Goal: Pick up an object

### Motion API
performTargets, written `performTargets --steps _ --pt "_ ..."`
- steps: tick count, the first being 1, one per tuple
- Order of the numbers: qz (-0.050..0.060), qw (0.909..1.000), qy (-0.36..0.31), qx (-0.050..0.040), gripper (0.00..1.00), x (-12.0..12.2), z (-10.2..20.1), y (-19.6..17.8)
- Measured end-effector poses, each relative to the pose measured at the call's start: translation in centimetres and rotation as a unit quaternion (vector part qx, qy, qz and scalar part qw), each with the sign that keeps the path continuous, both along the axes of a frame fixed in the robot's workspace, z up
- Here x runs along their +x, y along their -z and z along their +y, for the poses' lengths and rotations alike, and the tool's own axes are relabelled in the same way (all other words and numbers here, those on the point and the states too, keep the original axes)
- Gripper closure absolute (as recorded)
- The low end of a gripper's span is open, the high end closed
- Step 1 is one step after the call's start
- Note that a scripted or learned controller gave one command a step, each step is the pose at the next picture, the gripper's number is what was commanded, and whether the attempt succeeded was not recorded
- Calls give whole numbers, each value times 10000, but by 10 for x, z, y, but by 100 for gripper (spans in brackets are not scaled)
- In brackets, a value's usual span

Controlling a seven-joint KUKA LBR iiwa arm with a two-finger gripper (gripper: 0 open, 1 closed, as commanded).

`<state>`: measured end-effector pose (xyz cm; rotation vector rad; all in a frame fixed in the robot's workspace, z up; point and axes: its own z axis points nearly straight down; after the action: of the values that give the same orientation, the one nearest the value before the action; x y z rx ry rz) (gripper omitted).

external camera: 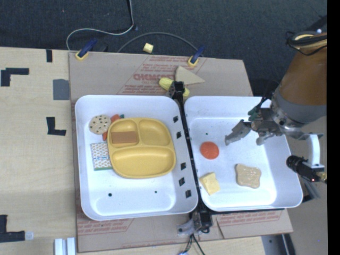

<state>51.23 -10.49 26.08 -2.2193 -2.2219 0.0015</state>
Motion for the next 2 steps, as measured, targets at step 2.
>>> performTargets --steps 2 --pt "-24 10000 -1 -15 0 57 11 178"
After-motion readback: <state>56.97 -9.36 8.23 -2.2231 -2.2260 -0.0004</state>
